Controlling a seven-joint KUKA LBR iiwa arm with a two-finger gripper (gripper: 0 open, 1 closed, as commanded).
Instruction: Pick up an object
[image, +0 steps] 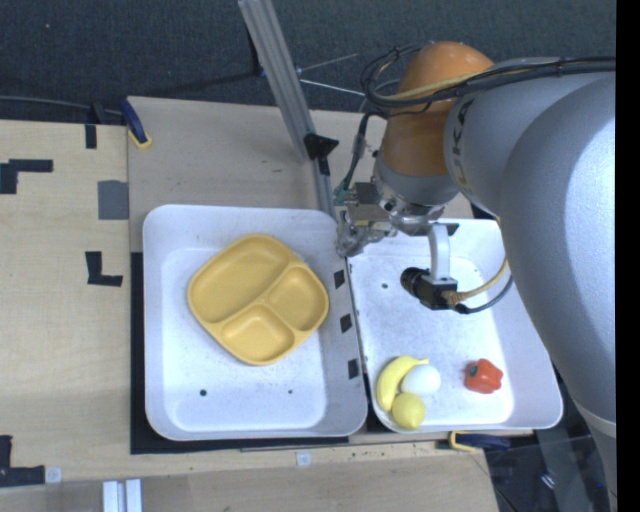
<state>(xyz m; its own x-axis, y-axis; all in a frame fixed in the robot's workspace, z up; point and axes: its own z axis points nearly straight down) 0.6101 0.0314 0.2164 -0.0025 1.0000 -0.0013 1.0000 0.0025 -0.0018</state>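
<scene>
Your gripper (352, 232) hangs over the wall between the two white bins (160, 300); you cannot tell if it holds anything. The wooden bench (60, 330) lies around them.

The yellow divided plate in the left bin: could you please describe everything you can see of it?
The yellow divided plate is a rounded-square dish that looks like matte plastic, with raised ridges splitting it into three compartments, one large and two smaller. It lies flat and right side up on the floor of the left bin, turned at an angle to the bin's walls, towards the upper right. Nothing lies in it, and the gripper is apart from it.
</scene>
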